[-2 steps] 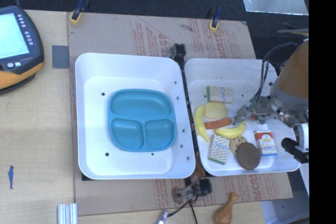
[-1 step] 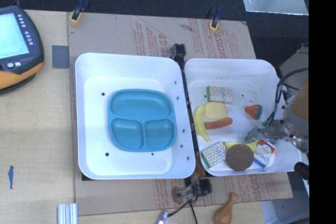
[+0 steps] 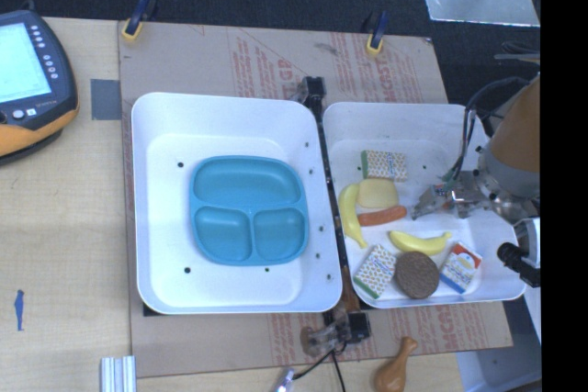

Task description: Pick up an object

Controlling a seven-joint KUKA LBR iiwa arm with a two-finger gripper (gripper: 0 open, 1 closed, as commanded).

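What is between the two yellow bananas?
In the camera view, an orange carrot lies between the curved banana on the left and the banana lower right, in the right bin.

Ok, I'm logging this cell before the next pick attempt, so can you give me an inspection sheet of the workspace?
Surface: wooden bench with a cardboard sheet clipped down under two white bins.
Job's things: right bin holds two bananas, a carrot, a brown round disc, a yellow block and three small boxes.
Clutter: left bin holds a blue divided plate; a drumstick toy lies outside by the bench's near edge.
Grippers: gripper low inside the right bin; nothing seen between its jaws.
Cables: dark cables at the arm's wrist; wire below the bins.
Surroundings: teach pendant at left; dark floor.
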